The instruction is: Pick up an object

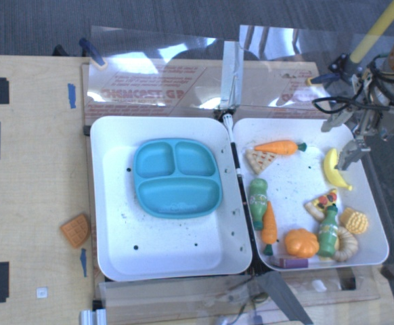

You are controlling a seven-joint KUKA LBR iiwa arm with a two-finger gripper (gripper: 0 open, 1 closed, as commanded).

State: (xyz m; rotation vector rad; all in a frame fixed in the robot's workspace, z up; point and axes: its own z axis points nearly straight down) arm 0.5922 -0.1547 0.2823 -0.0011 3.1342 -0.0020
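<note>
Banana (334, 170) just below-left of gripper (352, 156), apart.

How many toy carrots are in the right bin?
2. One carrot lies near the far edge of the right bin; the other carrot lies near its left wall beside a green bottle. Piled toys could hide more.

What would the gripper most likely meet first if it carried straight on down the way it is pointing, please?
Probably the banana: the gripper hangs at the right bin's upper right, its tip just beside the banana's upper end. Height is hard to judge, so it might reach the bin floor instead.
</note>
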